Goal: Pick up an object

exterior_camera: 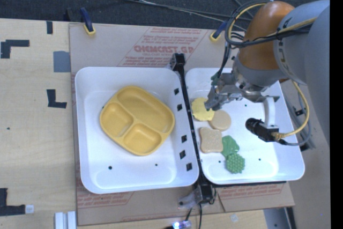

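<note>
In the right bin (268, 166) lie several toy food pieces: a pale yellow piece (200, 110), a round beige cookie (220, 120), a tan toast slice (210, 140) and two green pieces (232, 155). My gripper (212, 101) reaches down from the arm at the right. Its tip sits over the right edge of the pale yellow piece, near the bin's left wall. The wrist hides the fingertips, and nothing is seen lifted.
The left bin (91, 163) holds a yellow divided tray (137, 119). A black divider strip (185, 115) runs between the bins. A black cable fitting (261, 129) hangs over the right bin. Cables trail across the dark floor behind.
</note>
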`<state>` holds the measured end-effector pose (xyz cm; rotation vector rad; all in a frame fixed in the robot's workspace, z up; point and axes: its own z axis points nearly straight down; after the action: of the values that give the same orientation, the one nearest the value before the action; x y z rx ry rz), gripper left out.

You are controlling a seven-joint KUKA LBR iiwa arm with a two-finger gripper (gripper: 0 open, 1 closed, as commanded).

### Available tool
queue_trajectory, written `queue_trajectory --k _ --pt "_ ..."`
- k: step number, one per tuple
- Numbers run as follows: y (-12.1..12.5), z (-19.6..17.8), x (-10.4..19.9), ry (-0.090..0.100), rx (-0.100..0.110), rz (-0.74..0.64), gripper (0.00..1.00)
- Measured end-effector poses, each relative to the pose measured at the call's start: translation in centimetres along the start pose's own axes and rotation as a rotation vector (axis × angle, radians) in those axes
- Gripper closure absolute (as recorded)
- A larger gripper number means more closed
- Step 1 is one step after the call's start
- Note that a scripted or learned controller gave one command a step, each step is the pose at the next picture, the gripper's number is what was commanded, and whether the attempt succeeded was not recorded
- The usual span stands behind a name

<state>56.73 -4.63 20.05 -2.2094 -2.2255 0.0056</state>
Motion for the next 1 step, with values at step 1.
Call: queue_trajectory --k 1 --pt "2.16 -0.44 5.81 0.000 -0.001 -0.001 1.00"
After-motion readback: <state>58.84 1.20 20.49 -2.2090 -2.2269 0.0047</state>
